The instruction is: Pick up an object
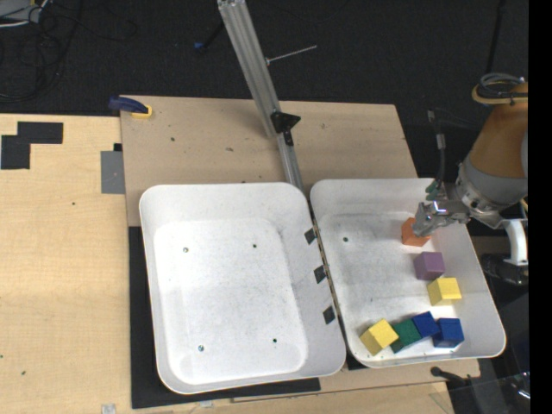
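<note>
In the right bin [371, 257] lie several blocks. An orange block [412, 234] sits toward the bin's upper right. My gripper [424, 222] is down right at this block, partly covering its right side. Below it lie a purple block [429, 265] and a yellow block [444, 290]. Along the bin's front edge sit another yellow block [378, 335], a green block [404, 334] and two blue blocks [424, 324] [449, 331].
The left bin [226, 283] stands beside the right one, joined by black clips at the shared rim. A slanted metal rail [259, 80] rises behind the bins. The wooden bench surrounds both bins.
</note>
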Motion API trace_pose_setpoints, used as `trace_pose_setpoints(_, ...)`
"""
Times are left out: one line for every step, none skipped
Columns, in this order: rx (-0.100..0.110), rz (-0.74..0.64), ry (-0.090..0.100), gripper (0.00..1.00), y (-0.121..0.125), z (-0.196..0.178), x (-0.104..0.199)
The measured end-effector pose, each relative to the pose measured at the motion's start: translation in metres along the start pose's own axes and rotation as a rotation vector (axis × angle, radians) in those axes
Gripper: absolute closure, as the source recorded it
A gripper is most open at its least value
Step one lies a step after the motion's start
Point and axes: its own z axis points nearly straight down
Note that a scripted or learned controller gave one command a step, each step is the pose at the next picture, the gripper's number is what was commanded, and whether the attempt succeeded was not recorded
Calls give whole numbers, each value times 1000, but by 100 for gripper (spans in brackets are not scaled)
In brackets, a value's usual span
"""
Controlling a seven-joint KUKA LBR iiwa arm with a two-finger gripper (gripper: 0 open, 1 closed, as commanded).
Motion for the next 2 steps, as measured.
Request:
trace_pose_setpoints(0,-1,0,100,-6,-59,3)
trace_pose_setpoints(1,-1,0,100,-5,-103,2)
